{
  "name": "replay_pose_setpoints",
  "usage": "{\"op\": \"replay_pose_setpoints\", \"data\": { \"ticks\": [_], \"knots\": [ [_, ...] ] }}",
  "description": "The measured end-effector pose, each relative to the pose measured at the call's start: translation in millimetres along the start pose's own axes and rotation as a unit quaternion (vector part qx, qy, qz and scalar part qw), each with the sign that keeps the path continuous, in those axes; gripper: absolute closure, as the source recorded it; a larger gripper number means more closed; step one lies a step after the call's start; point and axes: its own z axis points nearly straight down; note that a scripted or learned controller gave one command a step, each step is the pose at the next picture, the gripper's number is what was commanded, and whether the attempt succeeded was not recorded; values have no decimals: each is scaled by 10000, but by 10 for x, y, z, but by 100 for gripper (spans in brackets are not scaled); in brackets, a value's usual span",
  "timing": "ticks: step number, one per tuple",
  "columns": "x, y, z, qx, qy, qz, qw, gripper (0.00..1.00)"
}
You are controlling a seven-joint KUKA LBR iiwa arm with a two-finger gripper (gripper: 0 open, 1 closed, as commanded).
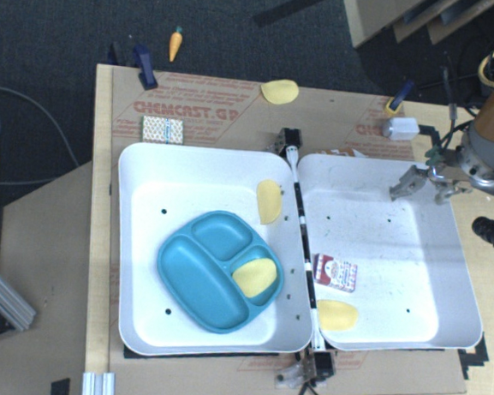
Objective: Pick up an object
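Nothing picked yet, by the look of it. In the right bin (425, 324) the candidates lie low against the near-left side: a small red-and-white packet (336, 272) just beside the divider, and a flat yellow piece (337, 315) close to the front rim. The left bin (135, 251) has a blue divided plate (210, 271) with a yellow lump (255, 276) sitting in one compartment, and another yellow piece (269, 202) leaning near the right wall. The gripper (426, 182) hovers over the far right corner of the right bin, well apart from all of them; its fingers look spread, with nothing between them. So the whole grasp is left to do. Open floor mid-bin gives easy travel, but both right-bin items hug walls, which I'd judge leaves tight finger room.
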Motion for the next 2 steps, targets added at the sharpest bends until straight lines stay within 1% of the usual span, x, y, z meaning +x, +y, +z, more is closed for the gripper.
{"op": "replay_pose_setpoints", "data": {
  "ticks": [1,2],
  "knots": [
    [318,-699,627,32,24,-1,10000,0],
    [1003,-1628,580,27,24,-5,10000,0]
  ]
}}
